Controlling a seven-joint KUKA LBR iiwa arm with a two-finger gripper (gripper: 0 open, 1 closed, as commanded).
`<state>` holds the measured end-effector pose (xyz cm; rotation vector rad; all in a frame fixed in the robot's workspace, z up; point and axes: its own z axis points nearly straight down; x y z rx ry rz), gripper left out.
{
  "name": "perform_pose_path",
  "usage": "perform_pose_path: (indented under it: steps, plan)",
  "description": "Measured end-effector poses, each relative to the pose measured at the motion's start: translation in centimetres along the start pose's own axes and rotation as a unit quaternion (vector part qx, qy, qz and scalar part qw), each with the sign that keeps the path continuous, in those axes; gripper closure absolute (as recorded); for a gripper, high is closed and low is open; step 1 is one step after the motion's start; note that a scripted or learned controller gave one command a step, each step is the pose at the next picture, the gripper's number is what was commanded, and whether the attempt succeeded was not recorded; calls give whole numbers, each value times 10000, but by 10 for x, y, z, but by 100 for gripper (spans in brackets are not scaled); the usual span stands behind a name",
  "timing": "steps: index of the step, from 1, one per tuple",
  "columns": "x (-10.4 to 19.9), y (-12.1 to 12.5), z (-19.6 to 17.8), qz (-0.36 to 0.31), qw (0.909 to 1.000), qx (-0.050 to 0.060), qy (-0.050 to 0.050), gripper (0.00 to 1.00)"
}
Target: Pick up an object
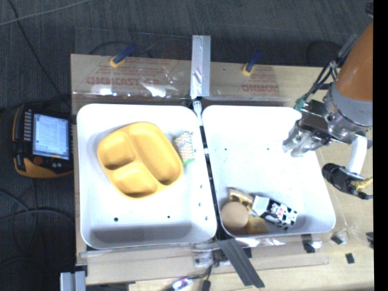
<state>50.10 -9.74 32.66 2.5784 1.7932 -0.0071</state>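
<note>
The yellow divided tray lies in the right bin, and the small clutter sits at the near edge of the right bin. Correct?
Not quite. The camera view shows the yellow divided tray in the left bin, not the right one. The small clutter does sit at the near edge of the right bin.

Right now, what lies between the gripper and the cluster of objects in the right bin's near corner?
Just bare white bin floor; in the camera view nothing sits between the gripper and the cluster.
</note>
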Motion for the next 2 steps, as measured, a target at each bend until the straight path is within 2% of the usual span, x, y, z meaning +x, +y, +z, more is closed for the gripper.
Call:
perform_pose_path:
  steps: [1,2]
  plan:
    - [20,-25,7,-979,9952,-3,6,100]
    - [43,-33,6,-1906,9817,-8,9,100]
